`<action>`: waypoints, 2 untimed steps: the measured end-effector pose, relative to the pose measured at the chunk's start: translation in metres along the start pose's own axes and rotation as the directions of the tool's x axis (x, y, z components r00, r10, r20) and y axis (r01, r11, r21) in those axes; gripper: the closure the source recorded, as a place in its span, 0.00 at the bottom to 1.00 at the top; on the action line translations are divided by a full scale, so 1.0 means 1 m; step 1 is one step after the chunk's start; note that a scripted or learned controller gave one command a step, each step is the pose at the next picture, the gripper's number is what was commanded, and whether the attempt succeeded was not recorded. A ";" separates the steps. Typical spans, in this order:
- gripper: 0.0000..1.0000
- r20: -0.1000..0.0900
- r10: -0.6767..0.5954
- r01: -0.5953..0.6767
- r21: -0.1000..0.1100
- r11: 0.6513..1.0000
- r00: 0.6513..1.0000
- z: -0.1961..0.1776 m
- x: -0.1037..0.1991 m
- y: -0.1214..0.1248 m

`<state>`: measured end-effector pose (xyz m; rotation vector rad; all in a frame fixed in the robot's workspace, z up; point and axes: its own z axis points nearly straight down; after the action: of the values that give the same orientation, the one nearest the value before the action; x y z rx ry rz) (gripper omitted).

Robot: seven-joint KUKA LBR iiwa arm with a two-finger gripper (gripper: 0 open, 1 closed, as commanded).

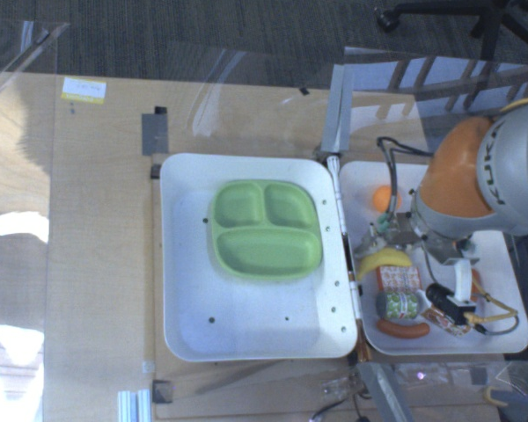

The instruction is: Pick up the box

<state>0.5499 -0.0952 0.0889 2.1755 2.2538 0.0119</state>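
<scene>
box (399,292), red-green label, print perhaps illegible

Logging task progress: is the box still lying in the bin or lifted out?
Still in. The box lies flat in the right bin, between the banana and a green packet, below the arm.

Both bins (246,341) are white. The left one holds a light green plate (266,228). In the right bin, the box (399,292) is red on top and green below, the banana (384,261) yellow, the ball (383,198) orange, the sausage (403,328) red.
</scene>
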 end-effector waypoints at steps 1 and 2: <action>0.00 0.001 -0.044 0.044 -0.003 0.999 0.999 -0.001 0.002 -0.059; 0.00 0.005 0.033 -0.033 -0.002 0.999 0.999 0.000 -0.087 -0.062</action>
<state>0.4910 -0.1844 0.0888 2.2089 2.2140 0.0091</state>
